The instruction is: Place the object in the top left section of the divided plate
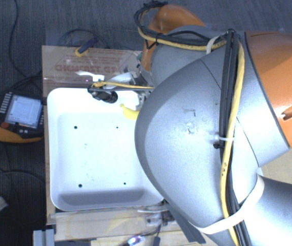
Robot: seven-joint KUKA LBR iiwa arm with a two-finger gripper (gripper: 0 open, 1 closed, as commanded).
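Observation:
The grey arm [197, 137] with its orange band [174, 19] covers the right half of the camera view. Its wrist end and gripper [136, 82] sit over the far right corner of the left white bin [64, 152], mostly hidden behind the arm's body. Just below the gripper, a small yellow object [130, 112] peeks out from under the arm's edge, lying on the bin floor near its far right corner. Whether the gripper touches this object is hidden.
A black fitting with a yellow cable [104, 95] hangs over the bin's far rim. A cardboard sheet [84, 63] lies beyond the bin. A handheld pendant [18, 114] rests on the floor at left. The arm hides the right bin.

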